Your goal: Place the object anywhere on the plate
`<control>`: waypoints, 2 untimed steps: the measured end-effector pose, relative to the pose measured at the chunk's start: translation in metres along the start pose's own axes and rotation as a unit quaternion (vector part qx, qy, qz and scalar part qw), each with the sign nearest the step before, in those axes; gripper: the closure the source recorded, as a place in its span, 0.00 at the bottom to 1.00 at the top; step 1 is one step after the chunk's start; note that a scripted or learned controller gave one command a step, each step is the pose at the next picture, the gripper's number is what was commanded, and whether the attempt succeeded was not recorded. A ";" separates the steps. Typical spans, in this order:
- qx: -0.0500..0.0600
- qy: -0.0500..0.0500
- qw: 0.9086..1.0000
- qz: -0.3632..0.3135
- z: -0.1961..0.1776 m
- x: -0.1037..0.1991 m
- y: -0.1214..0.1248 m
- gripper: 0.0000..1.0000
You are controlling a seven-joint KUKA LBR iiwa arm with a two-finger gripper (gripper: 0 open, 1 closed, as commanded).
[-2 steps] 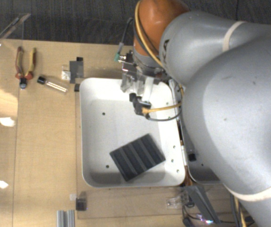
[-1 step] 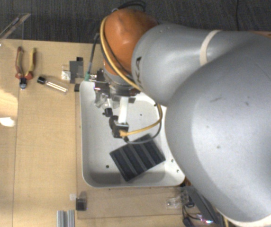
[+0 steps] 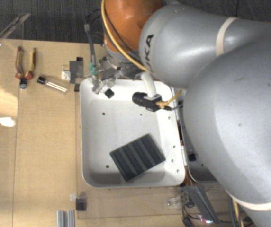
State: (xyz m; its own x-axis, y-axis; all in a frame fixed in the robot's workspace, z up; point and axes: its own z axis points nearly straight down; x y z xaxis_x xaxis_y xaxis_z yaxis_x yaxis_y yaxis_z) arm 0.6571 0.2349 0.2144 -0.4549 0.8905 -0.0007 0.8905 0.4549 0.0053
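The hand (image 3: 102,82) hangs over the far left corner of the white bin (image 3: 94,174), pointing down; whether its fingers are open or closed cannot be told from this slant, and nothing can be made out between them. A small dark bit sits just beneath it at about the bin's rim, too small to identify.

Moving rightward and toward the near side, the dark ribbed plate (image 3: 137,157) lies flat on the bin floor near the front wall, well apart from the hand. Its long axis runs diagonally, from near-left up to far-right, with the ribs following that line.

The coming move probably turns on this offset: the plate lies toward the viewer and somewhat right of the hand, so the arm (image 3: 211,79) would have to travel across the bin floor to reach it.
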 end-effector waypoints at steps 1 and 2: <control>-0.002 0.000 1.000 -0.001 -0.011 0.001 0.001 1.00; -0.001 0.000 0.988 -0.157 -0.070 -0.015 0.006 1.00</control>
State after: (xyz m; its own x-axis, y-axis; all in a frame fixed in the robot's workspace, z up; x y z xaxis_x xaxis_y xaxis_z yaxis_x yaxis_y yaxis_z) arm 0.6690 0.2242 0.2843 -0.7089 0.7053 -0.0033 0.7053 0.7089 0.0057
